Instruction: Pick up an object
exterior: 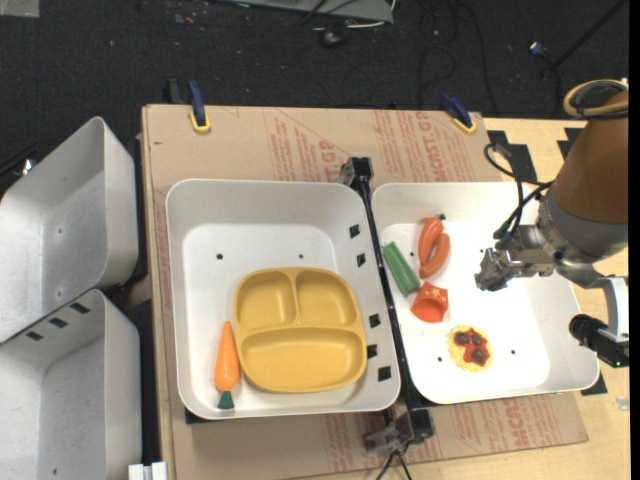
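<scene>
Camera view: gripper (492, 273), opening not discernible, is positioned over right bin (560, 368), with hot dog (433, 247), green block (402, 266) and red cup (430, 303) just left.

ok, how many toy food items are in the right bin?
4. Green piece at the left wall, hot dog right of it, red-orange piece below both, small pizza toward the near edge. The gripper may hide something beneath it.
</scene>
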